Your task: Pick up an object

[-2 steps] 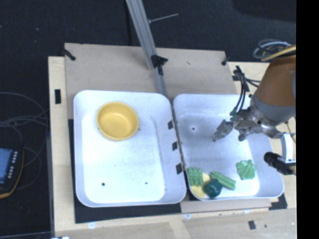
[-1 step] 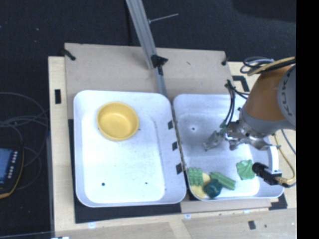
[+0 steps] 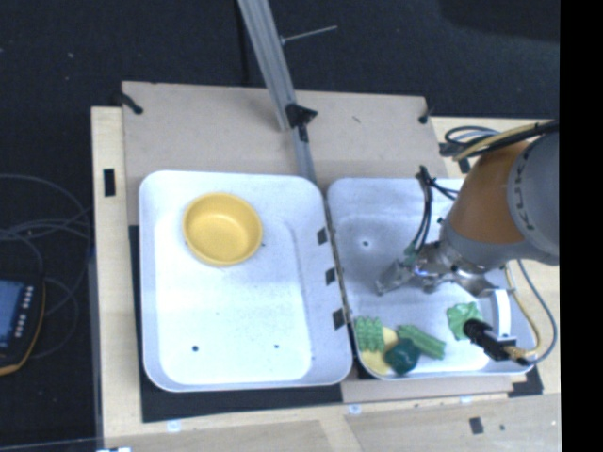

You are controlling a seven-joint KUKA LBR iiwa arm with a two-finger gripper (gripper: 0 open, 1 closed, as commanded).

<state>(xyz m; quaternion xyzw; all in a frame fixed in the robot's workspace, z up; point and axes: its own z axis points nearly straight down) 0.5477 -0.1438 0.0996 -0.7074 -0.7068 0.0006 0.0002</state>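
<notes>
My gripper (image 3: 400, 276) hangs low over the middle of the right bin (image 3: 375, 201), below the grey arm with its orange band (image 3: 485, 201). Nothing shows in it. Along that bin's front edge lie small toys: a light green knobbly block (image 3: 368, 331), a green elongated piece (image 3: 422, 341), a dark green round piece (image 3: 403, 356) and a bit of yellow beneath them. Another light green piece (image 3: 461, 318) lies to the right, under the arm's wrist. The toys sit roughly a hand's width nearer the front than the gripper.
A yellow bowl (image 3: 222, 228) stands in the far left part of the left bin (image 3: 236, 337). A slanted metal pole (image 3: 268, 55) rises behind the bins at the middle. Cables (image 3: 471, 139) run near the arm at the right.
</notes>
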